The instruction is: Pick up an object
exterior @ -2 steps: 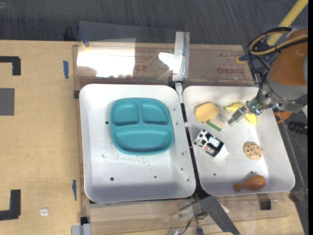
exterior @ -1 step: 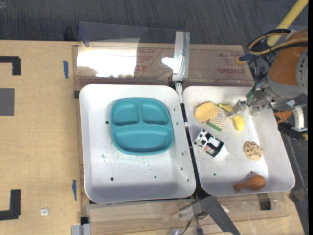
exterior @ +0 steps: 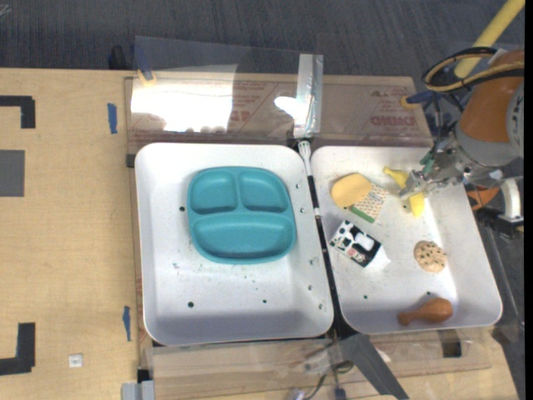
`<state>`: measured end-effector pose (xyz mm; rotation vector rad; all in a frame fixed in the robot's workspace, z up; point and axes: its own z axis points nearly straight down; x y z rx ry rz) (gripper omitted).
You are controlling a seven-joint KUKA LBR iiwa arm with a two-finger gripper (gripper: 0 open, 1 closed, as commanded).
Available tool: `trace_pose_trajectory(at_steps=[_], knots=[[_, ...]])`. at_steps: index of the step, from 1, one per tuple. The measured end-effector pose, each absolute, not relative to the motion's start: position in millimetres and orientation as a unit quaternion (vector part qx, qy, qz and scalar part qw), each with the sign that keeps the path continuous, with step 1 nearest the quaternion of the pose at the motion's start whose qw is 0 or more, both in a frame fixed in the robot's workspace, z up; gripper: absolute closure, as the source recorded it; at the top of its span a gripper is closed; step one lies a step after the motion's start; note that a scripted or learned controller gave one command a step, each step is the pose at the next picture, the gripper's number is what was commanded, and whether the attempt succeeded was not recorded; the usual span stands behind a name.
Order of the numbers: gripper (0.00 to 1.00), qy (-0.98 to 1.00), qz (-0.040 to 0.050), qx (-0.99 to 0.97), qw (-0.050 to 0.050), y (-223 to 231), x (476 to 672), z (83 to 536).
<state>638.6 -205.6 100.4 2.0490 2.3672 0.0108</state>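
Objects for picking lie scattered in the right bin (exterior: 483, 257), with the gripper (exterior: 423, 176) low over that bin's far right part. Whether the gripper is open or closed cannot be told, since its tip merges with the items under it. A yellow banana-shaped piece (exterior: 396, 175) lies just left of the gripper, and a second small yellow piece (exterior: 416, 206) lies just on its near side; contact with either cannot be made out. The grey arm with its orange band (exterior: 487, 115) enters from the far right.

Left of the gripper, a yellow-orange wedge (exterior: 350, 189) rests beside a speckled card (exterior: 370, 205). Nearer, a black-and-white box (exterior: 356, 243) lies close to the divide between the bins. A round speckled cookie (exterior: 430, 256) sits to the right of the box, well apart from it. A brown drumstick-shaped object (exterior: 427, 311) lies along the near wall of the bin.

The left bin (exterior: 158, 223) holds a teal divided plate (exterior: 241, 213) with three compartments, set roughly at its centre. Both bins rest on the bench (exterior: 58, 223), and a clear plastic sheet (exterior: 216, 90) stands behind them on the far side.
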Motion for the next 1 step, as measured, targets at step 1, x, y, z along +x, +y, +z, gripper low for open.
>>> trace_pose_trajectory(at_steps=[1], knots=[[1.00,0.756,0.0054,0.655,0.008,-149.1,623.9,223.0]])
